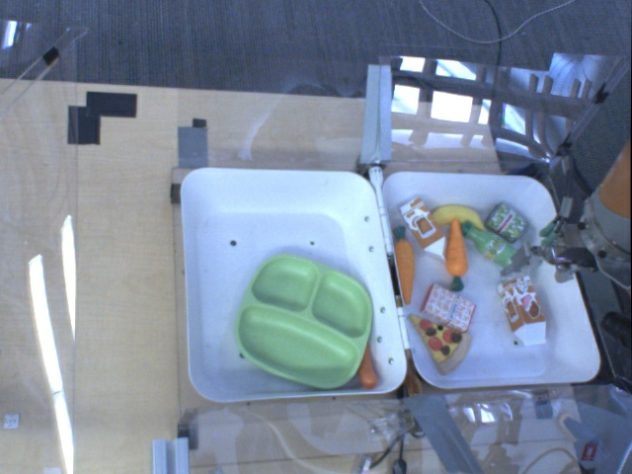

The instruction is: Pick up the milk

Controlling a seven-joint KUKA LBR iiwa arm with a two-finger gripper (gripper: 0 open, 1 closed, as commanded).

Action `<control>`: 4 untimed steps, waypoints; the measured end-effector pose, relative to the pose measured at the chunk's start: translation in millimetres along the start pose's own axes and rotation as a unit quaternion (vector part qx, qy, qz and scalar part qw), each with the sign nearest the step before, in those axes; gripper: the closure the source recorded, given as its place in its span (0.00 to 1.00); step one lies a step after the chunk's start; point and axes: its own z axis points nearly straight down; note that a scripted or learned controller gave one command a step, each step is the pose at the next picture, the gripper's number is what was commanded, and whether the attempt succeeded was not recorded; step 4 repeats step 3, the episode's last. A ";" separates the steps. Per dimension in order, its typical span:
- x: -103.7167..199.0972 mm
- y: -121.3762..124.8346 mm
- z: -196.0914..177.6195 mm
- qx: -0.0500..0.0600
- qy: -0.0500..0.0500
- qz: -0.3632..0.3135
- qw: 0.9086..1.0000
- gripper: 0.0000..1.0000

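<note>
So the gripper (559,256) is sitting at the right edge of the right bin (573,368), just over the rim, with the arm's orange band (618,186) poking in from the right side. Honestly can't tell how far open it is from this angle, it's just a small blur of grey metal. Nothing is visibly in its grasp, and whether it's touching the rim I can't tell.

The milk: there are 2 small cartons with orange-brown and white print that could be it. 1 carton (521,309) lies on the bin floor just below and to the left of the gripper, near it but apart. The other carton (423,225) is over at the upper left of the same bin, next to a banana (456,213).

Rest of that bin is pretty crowded: a carrot (454,249) standing in the middle, a green bottle (491,245) lying beside it, a green box (506,221) up top, a red patterned box (449,307), and a pizza slice (441,341) near the front. Another carrot (405,270) lies along the left wall.

The left bin (212,265) has a green divided plate (305,320) with 3 compartments, and an orange thing (367,371) tucked at its lower right edge.
</note>
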 end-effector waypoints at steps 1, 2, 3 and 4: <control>-28.2 -16.3 106.5 -0.002 -0.001 -0.035 0.999 0.00; -29.0 -13.6 93.8 -0.005 -0.002 -0.035 0.999 1.00; 21.0 -5.5 -8.7 -0.002 -0.001 -0.082 0.997 1.00; 21.0 -5.5 -8.7 -0.002 -0.001 -0.082 0.997 1.00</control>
